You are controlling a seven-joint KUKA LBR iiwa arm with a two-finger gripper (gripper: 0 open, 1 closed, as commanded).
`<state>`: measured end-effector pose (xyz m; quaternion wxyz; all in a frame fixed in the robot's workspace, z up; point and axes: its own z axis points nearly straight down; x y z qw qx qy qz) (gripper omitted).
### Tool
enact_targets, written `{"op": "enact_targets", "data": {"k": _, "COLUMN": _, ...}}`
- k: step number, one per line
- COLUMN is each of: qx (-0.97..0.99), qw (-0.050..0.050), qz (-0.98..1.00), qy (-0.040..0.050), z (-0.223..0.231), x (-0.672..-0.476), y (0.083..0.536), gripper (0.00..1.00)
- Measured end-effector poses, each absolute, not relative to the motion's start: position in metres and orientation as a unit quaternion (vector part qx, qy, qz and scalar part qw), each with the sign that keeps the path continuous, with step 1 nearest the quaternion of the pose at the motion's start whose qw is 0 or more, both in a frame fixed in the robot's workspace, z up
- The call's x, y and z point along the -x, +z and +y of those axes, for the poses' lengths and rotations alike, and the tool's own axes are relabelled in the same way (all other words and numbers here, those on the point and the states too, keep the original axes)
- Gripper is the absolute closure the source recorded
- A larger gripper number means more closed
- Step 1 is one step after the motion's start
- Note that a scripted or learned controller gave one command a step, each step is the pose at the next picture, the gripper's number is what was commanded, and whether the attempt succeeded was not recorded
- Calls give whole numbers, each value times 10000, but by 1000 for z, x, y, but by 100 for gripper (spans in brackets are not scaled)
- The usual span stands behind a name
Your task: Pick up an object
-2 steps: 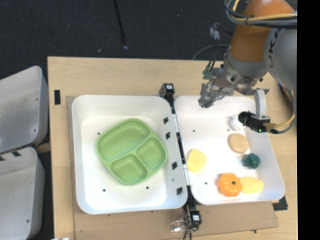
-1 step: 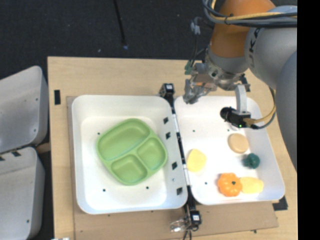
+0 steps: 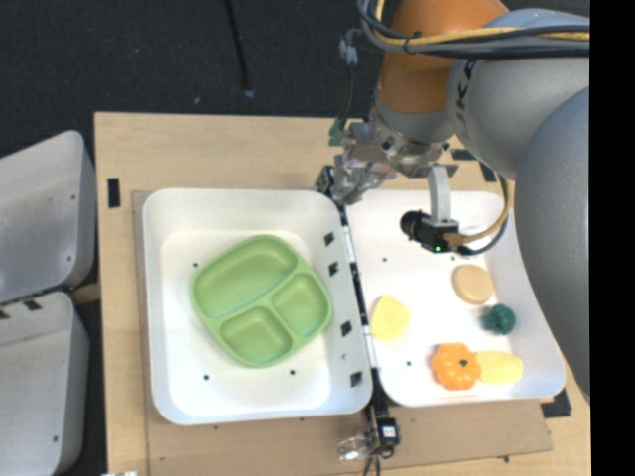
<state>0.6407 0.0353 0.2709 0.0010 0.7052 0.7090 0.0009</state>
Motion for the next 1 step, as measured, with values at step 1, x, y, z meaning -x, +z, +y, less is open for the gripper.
{"op": "enact_targets", "data": {"k": 1, "qx": -7052, "qw": -2, "qz": 7090, "qy": -5, "z": 83, "x": -645, "y": 247, "gripper": 100}}
